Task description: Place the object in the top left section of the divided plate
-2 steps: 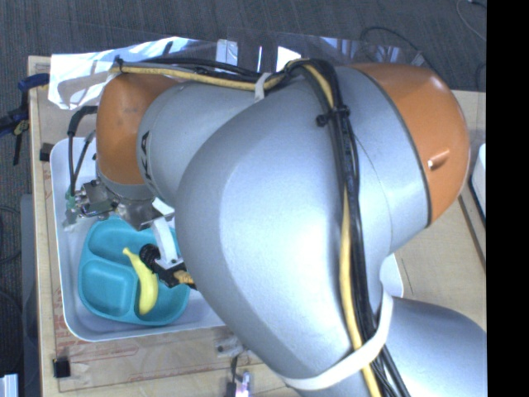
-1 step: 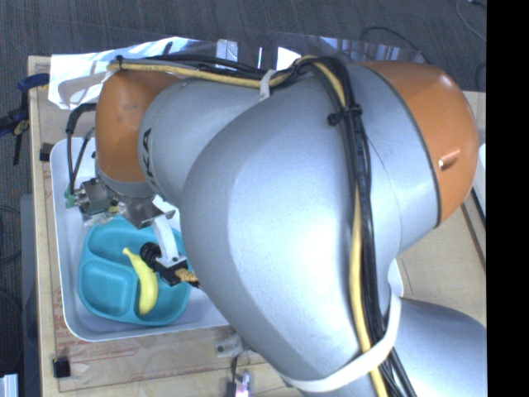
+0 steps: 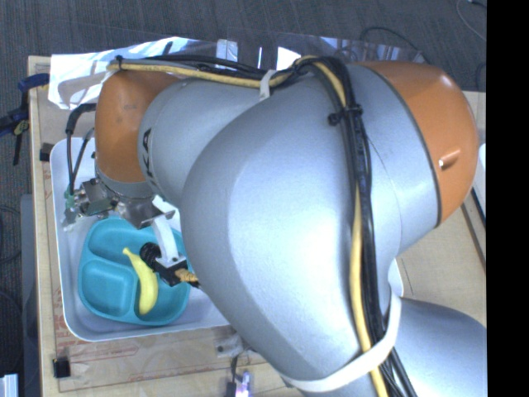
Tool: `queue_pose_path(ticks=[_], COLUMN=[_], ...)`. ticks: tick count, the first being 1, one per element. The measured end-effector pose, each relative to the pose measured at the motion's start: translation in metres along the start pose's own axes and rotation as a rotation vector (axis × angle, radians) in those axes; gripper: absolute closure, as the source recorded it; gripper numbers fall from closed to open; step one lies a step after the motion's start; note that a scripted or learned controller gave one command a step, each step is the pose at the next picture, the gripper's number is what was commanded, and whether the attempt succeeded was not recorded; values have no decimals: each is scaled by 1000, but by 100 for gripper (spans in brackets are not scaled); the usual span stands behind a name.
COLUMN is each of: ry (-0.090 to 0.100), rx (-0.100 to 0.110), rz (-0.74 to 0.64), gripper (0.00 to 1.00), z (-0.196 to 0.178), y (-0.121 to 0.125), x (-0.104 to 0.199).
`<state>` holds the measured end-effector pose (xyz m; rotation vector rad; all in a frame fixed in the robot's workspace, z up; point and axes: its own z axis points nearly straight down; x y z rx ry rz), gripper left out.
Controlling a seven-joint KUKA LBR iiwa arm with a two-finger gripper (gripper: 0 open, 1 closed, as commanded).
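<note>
Jaws cannot be judged as spread or pressed together: they sit under the wrist, at the far edge of the plate (image 3: 97, 284), and the wrist's metal parts cover them. Nothing can be seen held between them.

A banana (image 3: 145, 286) lies on the plate, apart from the wrist parts above it. It is yellow and curved. Its upper tip is near the plate's middle, and its body runs down toward the near rim, on the right half of the plate. It seems to lie along a ridge between sections, but which section it rests in cannot be told.

Blue and divided by raised ridges, the plate has a broad hollow on its left side that is bare. Its far right part is covered by the wrist. It sits in the near end of the left bin (image 3: 59, 222), a shallow white tray, close to the near wall.

Above the bin's far end the orange band (image 3: 120, 131) of the arm (image 3: 281, 222) stands over the wrist. The grey arm swells across the middle and right of the view, with a yellow cable (image 3: 357, 246) and black ones strapped along it.

Crumpled shiny sheeting (image 3: 83, 71) lies beyond the bin's far end. The pale counter (image 3: 450, 255) shows at the right, and dark floor (image 3: 165, 7) lies past it.
</note>
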<state>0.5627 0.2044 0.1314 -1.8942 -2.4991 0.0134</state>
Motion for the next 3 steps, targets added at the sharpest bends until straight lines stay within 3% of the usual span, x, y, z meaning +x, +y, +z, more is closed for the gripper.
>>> queue_pose_path(ticks=[1,2,3], ry=[-1,1,1], rx=[3,-6,-6], rz=[-8,103,103], gripper=[100,100,0], z=[-9,-64,-64], y=[-1,-92,-92], x=[1,-2,-2])
